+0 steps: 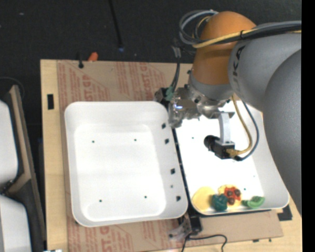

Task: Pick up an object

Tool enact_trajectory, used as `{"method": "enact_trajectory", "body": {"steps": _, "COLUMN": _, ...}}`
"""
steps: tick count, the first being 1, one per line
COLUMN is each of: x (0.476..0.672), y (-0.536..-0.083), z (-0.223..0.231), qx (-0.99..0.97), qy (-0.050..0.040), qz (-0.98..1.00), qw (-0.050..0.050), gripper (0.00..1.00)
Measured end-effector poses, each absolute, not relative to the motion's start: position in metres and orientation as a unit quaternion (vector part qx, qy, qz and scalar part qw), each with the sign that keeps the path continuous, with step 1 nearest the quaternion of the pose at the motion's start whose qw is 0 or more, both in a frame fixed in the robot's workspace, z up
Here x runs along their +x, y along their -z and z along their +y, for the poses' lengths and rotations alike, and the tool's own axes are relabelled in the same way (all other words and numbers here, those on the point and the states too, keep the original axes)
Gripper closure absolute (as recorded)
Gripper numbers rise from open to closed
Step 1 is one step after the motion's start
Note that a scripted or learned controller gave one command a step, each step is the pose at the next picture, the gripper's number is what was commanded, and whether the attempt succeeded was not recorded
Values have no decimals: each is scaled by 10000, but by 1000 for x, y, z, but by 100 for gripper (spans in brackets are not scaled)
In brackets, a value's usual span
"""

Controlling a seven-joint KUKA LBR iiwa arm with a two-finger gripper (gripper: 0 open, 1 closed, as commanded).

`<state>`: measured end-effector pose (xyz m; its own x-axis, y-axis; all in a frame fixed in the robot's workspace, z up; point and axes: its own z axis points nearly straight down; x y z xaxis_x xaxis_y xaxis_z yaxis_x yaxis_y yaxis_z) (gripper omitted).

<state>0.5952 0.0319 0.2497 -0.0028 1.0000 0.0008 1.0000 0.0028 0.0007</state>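
gripper (177, 114) sits at the far-left corner of the right bin (199, 164), right over the rim where it meets the left bin (115, 161). can't tell from this angle whether it's open or closed, and nothing is visibly held.

candidates are all in the right bin, packed along its near edge: yellow piece (201, 197) leftmost, then teal piece (219, 202), red piece (231, 193) just behind it, and green piece (255, 201) off to the right. teal and red look to be touching, and yellow overlaps or abuts teal. green stands slightly apart.

key relation: the row runs across the bin's width, and the gripper is at the opposite end of the bin's length. so the move is most of the bin's length toward the camera plus a small shift right.

yellow is nearest and flat-looking, probably hard to pinch. green looks like the cleanest target since it's isolated. the near wall is the risk, as everything sits close against it.

pick not started, as i read it.
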Motion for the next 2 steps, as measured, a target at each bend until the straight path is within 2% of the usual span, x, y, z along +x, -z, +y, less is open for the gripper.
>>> {"method": "enact_trajectory", "body": {"steps": 1, "x": 620, "y": -240, "z": 82, "qx": -7061, "qy": -2, "qz": -7081, "qw": 0, "gripper": 100}}
{"method": "enact_trajectory", "body": {"steps": 2, "x": 620, "y": -241, "z": 80, "qx": -7071, "qy": 1, "qz": -7071, "qw": -1, "gripper": 0}}
